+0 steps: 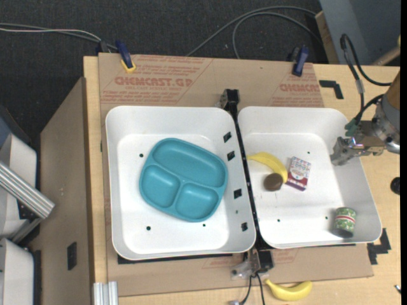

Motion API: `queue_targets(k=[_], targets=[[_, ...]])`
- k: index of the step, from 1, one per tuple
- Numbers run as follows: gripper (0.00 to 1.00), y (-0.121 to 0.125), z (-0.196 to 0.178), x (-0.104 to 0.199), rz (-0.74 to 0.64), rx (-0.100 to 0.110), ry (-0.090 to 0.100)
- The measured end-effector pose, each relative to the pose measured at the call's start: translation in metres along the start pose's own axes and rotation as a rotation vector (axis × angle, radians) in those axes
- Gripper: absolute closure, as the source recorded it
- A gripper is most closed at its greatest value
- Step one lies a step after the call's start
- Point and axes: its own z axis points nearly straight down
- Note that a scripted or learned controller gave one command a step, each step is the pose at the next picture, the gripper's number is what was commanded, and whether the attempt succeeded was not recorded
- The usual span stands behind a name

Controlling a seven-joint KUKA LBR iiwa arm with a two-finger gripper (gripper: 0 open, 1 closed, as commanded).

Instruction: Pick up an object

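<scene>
The right bin [356, 170] holds a yellow banana [268, 164], a small brown round object [273, 182], a little red and white carton [297, 173], and a green and white can [344, 221] in the near right corner. My gripper [346, 150] hangs over the bin's right rim, well to the right of the carton. Nothing shows between its fingers.
A teal divided plate [182, 178] lies in the left bin [121, 170]. Another banana [291, 290] rests on the bench below the bins. Black clips [229, 98] join the bins along the middle divider. Cables run across the dark floor behind.
</scene>
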Motion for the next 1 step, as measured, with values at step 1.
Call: queue_targets(k=[1], targets=[[1.00,0.0040,-0.0028,0.0615,-0.001,0.002,0.001]])
